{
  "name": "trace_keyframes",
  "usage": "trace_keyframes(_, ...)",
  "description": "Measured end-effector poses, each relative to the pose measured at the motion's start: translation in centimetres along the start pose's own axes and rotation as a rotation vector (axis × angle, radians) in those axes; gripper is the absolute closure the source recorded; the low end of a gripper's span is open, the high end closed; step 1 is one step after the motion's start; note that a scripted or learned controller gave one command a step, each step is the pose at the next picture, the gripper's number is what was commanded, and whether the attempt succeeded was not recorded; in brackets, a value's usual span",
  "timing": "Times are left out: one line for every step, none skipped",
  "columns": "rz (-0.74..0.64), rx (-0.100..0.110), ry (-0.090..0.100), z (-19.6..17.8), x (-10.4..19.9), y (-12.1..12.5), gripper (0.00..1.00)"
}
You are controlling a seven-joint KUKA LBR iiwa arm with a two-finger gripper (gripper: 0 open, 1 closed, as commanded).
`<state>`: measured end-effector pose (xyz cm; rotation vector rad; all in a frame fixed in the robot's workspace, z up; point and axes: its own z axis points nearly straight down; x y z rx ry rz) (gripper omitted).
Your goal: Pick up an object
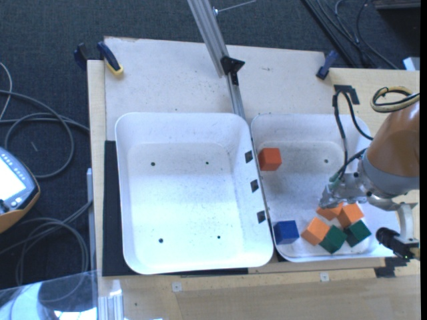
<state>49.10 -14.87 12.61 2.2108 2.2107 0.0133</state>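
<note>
Lowered into the right-hand shallow white bin (293, 122) over a cluster of small blocks: orange cube (349, 213), second orange cube (315, 231), green cube (357, 233). Gripper (337, 195) just above them; spread of fingers impossible to tell. Blue cube (286, 231) near the front-left corner, another orange cube (269, 159) well apart toward the back.

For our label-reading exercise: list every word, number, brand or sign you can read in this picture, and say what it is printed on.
No text can be read.
The device with a lit screen at the left edge: whatever it displays is too blurred to read.
The coloured blocks, such as the orange block and blue block, show plain faces.
The white bins carry only dark specks.
</note>
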Motion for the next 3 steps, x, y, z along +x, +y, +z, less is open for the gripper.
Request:
trace_keyframes(-0.002, 0.002, -0.002, -8.3, -4.7, 7.5, 1.00)
trace_keyframes(-0.007, 0.013, 0.006, -4.6, -0.9, 15.3, 1.00)
trace_keyframes(-0.002, 0.016, 0.004, -4.8, -1.3, 15.1, 0.00)
